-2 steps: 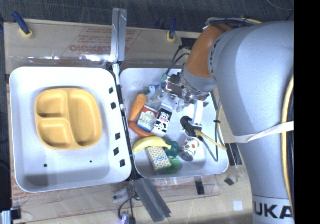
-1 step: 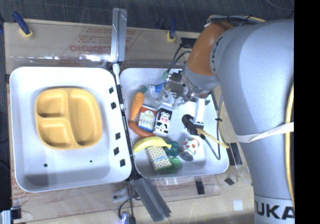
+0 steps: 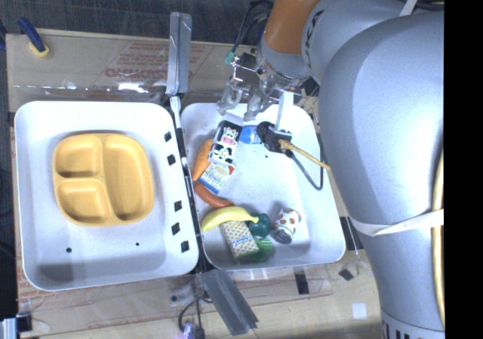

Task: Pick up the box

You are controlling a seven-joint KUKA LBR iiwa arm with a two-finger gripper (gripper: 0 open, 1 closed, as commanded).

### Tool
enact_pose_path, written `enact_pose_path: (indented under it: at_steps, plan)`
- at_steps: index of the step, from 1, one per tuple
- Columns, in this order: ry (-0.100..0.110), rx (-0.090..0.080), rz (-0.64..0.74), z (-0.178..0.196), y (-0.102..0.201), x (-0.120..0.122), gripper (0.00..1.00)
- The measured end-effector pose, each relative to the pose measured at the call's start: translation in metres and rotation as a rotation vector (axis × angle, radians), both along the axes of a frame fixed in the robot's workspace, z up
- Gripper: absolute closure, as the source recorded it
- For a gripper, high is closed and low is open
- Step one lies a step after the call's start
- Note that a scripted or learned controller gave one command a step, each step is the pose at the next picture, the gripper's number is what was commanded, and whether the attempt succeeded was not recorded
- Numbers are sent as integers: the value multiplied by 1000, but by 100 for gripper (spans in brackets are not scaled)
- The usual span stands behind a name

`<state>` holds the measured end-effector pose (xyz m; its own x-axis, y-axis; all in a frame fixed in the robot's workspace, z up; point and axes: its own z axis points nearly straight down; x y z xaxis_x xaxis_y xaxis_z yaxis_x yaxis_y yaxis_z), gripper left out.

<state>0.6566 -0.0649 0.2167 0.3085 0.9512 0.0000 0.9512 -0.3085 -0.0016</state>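
A tall carton-like box (image 3: 221, 156) with a black-and-white cow print and a blue lower label lies in the right bin (image 3: 321, 201), near its left wall. A smaller yellow patterned box (image 3: 238, 239) lies at the bin's front, beside a banana (image 3: 225, 217). My gripper (image 3: 243, 106) hangs over the bin's far end, just beyond the top of the cow-print box. It is open, with nothing between its fingers. A blue object (image 3: 252, 136) lies just below it.
An orange carrot-like piece (image 3: 201, 159) and a red sausage (image 3: 213, 198) lie left of the cow-print box. A green item (image 3: 262, 235) and a round painted object (image 3: 285, 225) sit at the front. A yellow divided plate (image 3: 102, 177) sits in the left bin (image 3: 38, 254). The arm's bulk covers the right side.
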Motion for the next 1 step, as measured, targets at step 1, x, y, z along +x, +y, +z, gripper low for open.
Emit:
enact_pose_path:
  at_steps: [1]
  plan:
    - [3,-1,10,9,2,0,100]
